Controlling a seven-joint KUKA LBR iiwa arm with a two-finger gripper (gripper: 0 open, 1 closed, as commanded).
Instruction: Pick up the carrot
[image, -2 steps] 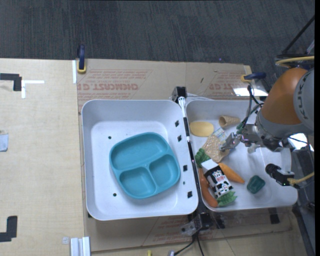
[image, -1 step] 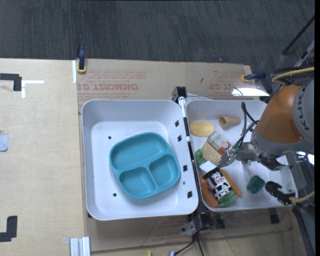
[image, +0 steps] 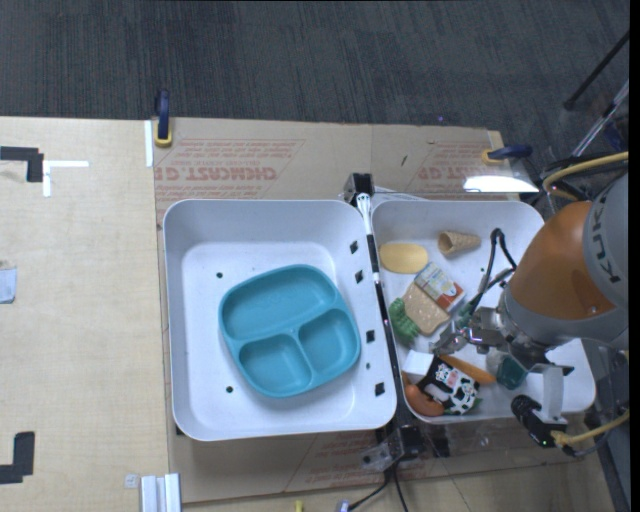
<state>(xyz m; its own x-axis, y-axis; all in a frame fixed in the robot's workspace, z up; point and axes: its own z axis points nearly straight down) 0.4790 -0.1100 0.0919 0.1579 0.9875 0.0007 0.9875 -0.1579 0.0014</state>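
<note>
The slim orange plastic carrot (image: 470, 370) is being hovered over by the pincer (image: 478, 338) in the right white bin (image: 520, 212); pincer state can't be told. Probably light, stiff, slippery, so it's best gripped mid-length.

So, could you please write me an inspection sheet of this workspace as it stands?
Surface: two white bins side by side, left bin and right bin, on cardboard over a wooden bench.
Job's things: carrot lies low in the right bin, beside the gripper.
Clutter: teal divided plate in the left bin; yellow item, cone, sandwich, green piece, cow toy in the right.
Grippers: lowered into the right bin; grasp cannot be judged.
Cables: black cable along the arm.
Surroundings: dark carpet, clamps at the cardboard's far edge.
</note>
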